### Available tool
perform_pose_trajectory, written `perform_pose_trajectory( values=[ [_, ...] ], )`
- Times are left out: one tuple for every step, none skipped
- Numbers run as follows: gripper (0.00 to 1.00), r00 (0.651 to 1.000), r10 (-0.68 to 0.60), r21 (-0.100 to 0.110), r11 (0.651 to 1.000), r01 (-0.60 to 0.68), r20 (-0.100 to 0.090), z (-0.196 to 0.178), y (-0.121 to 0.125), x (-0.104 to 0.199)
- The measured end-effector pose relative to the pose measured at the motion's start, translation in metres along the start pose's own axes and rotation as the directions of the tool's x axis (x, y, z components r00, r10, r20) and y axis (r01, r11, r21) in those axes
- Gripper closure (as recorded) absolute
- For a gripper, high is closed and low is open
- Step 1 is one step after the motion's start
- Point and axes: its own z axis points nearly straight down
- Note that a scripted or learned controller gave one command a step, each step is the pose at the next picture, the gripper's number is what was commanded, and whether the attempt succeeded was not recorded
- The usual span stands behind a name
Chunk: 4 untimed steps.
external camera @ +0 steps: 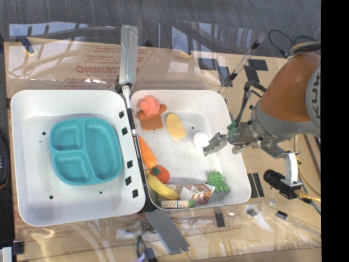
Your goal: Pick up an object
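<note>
Orange band: closest to my camera, the arm's orange band (292, 89) bulks at the right, above the right bin's edge.
Pincer: my pincer (210, 147) hangs over the right side of the right bin; I cannot tell whether it is spread or pressed together, and I see nothing between its tips.
White ball: a small white ball (200, 140) lies just beside the pincer tip, on the bin floor.
Right bin: the right bin (188, 100) carries a yellow oval piece (175, 126), an orange-pink toy figure (150, 112), a carrot (147, 153), a tomato (161, 174), a banana (161, 188), a small printed box (197, 194) and a green block (218, 182).
Left bin: the left bin (27, 146) holds a teal divided tray (85, 149), well apart from my pincer.
Surface: both bins sit side by side on my surface (82, 64).
</note>
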Motion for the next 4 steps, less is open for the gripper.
perform_pose_trajectory(
  values=[
    [0.0, 0.998, -0.063, 0.006, 0.998, 0.063, -0.001, 0.112, 0.096, -0.007],
    [0.0, 0.999, -0.052, -0.002, 0.999, 0.052, 0.001, 0.149, 0.153, 0.042],
    [1.0, 0.998, -0.058, -0.003, 0.998, 0.058, 0.0, 0.138, 0.154, 0.043],
    [0.0, 0.998, -0.059, -0.003, 0.998, 0.059, 0.001, 0.138, 0.154, 0.043]
  ],
)
